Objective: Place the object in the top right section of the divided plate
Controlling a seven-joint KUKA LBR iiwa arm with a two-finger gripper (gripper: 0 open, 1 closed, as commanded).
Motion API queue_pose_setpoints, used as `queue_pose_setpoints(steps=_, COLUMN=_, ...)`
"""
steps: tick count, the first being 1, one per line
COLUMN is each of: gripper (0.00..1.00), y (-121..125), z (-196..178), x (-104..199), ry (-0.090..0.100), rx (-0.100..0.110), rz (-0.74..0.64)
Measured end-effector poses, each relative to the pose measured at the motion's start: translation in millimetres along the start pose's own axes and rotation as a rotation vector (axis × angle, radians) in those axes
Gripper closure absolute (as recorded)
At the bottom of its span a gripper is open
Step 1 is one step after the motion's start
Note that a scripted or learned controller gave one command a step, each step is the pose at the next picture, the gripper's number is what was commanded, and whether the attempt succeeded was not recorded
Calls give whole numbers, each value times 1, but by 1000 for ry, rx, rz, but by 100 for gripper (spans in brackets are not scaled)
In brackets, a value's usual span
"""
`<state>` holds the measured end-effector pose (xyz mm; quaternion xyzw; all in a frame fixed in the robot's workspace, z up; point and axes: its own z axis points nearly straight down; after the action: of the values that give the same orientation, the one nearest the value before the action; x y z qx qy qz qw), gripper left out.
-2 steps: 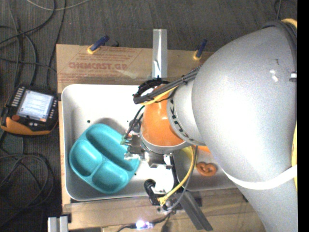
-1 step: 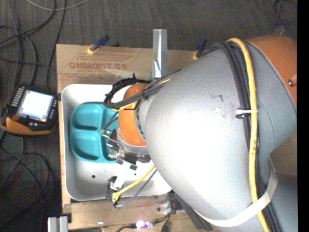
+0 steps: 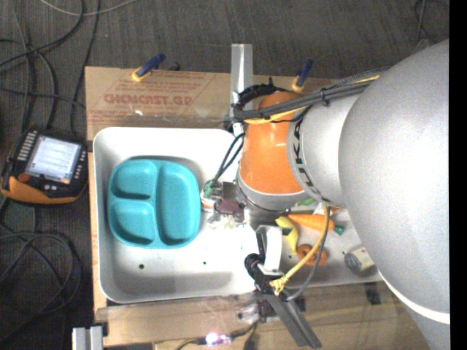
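The teal divided plate lies in the left white bin, toward its upper left. It has two small sections on the left and one long section on the right. My gripper hangs low over the wall between the two bins, just right of the plate's right rim, under the orange wrist band. Small green and purple bits show at the gripper; I cannot make out what they are. In the right bin, partly hidden by the arm, lie an orange carrot-like piece, a yellow item and a pale cylinder.
The grey arm covers most of the right bin. A teach pendant rests on the floor left of the bench. Cardboard with two clamps lies behind the bins. Cables run across the floor.
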<state>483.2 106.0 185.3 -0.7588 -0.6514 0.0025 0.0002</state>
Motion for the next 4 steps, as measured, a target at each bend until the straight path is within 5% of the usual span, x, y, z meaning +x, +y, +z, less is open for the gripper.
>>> queue_pose_setpoints(steps=1, gripper=100, y=1, z=95, x=27, ry=7, rx=-15, rz=308)
queue_pose_setpoints(steps=2, gripper=100, y=25, z=105, x=49, ry=-33, rx=48, rz=385)
queue_pose_setpoints(steps=3, gripper=100, y=2, z=96, x=7, ry=9, rx=-8, rz=338)
queue_pose_setpoints(steps=4, gripper=100, y=9, z=3, x=-49, ry=1, rx=0, rz=-99)
